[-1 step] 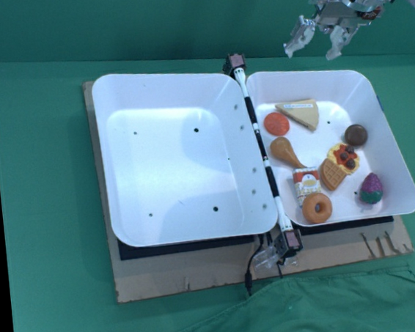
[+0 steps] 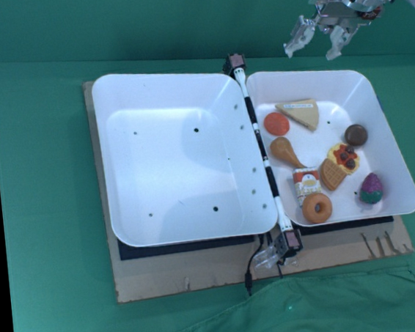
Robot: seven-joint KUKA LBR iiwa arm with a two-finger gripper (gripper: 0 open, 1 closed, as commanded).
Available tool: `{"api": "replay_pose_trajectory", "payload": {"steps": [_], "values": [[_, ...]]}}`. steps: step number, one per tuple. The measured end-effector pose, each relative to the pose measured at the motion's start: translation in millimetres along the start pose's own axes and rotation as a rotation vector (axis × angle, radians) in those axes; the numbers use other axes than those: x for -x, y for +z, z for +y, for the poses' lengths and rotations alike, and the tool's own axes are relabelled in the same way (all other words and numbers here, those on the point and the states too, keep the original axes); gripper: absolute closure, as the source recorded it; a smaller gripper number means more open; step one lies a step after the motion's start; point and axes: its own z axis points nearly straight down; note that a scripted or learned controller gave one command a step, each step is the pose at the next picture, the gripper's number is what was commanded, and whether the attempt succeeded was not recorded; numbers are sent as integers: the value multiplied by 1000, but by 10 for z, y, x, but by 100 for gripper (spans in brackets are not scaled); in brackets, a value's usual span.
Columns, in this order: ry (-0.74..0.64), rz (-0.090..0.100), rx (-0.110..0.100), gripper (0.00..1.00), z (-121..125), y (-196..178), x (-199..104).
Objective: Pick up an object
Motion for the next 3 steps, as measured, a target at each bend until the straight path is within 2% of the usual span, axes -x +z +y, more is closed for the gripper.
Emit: {"api": "replay_pose_trajectory", "payload": {"steps": [2, 3], "values": [[0, -1, -5, 0, 57, 1164, -20], [-4, 2, -15, 0, 54, 1592, 0]]}}
